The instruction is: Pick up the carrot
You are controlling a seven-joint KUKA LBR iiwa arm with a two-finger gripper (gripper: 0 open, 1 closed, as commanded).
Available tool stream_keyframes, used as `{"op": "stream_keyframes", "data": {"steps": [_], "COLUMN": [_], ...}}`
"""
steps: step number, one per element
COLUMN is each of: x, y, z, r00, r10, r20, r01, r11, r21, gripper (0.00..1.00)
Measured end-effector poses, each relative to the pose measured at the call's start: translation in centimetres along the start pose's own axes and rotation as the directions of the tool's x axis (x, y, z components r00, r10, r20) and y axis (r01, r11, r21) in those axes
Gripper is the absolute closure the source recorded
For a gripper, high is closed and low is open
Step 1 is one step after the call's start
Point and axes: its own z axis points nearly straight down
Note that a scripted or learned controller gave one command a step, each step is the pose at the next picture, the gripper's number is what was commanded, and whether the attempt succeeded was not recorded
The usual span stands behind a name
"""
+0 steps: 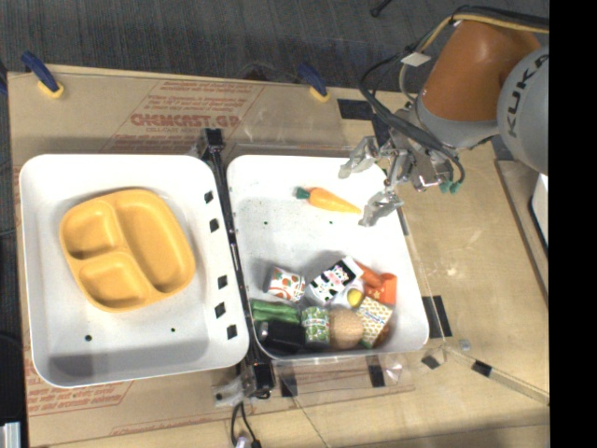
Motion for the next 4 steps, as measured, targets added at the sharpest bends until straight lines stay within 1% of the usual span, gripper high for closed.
{"op": "stream_keyframes", "data": {"steps": [1,2,3,4], "x": [-2.4,-0.9,-1.2,10.0], "y": [-0.4,-0.1,0.1,1.4], "z": [12.0,12.5,11.3,12.4], "r00": [0.994,0.999,0.999,0.889], "r10": [0.113,-0.037,-0.043,-0.457], "r20": [-0.011,-0.002,0.003,0.002], "r01": [-0.113,0.037,0.043,0.457], "r11": [0.994,0.999,0.999,0.889], "r21": [-0.004,-0.002,0.0,-0.001], "gripper": [0.0,0.0,1.0,1.0]}}
